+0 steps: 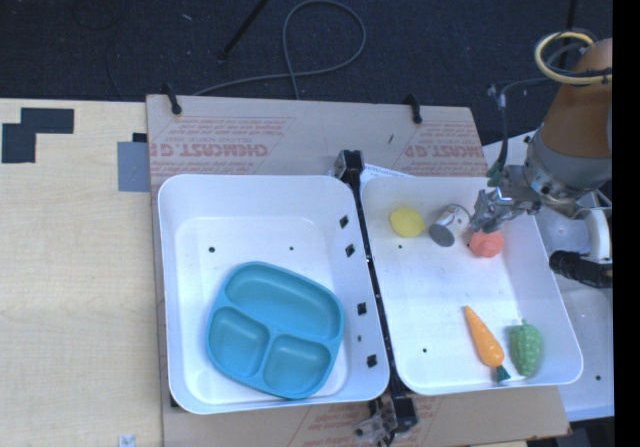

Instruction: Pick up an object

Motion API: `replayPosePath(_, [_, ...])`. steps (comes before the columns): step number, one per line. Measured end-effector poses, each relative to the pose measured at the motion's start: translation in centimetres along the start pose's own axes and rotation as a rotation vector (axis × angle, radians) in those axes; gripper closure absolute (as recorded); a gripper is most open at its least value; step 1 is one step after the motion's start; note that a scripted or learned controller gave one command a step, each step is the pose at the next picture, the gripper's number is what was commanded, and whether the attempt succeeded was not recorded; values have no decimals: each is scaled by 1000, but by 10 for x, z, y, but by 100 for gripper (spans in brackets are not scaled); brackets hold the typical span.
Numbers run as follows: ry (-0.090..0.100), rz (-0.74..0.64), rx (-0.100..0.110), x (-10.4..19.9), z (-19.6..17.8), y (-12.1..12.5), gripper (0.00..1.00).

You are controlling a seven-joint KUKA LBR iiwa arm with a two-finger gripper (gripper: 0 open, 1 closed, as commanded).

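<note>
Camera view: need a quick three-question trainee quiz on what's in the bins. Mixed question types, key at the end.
1. True or false: the blue tray lies in the left bin.
2. Which thing lies nearest the claw? A) the carrot B) the pink-red lump C) the blue tray
3. Fill in: right beside the carrot, near the right bin's front corner, lies a bumpy ____ thing.

Key: 1 true. 2 B; the lump sits just below the claw, near the bin's far right edge, close to a yellow lump and a grey cup. 3 green.
</note>
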State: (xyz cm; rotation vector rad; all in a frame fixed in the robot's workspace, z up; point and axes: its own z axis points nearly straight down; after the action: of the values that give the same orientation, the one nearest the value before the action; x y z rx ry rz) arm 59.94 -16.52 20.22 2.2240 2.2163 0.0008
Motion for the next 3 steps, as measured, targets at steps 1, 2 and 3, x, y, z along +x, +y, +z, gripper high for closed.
replayPosePath(1, [1, -2, 0, 0, -53, -10, 100])
replayPosePath(2, [2, -7, 5, 57, -39, -7, 100])
replayPosePath(3, [2, -8, 3, 109, -46, 0, 100])
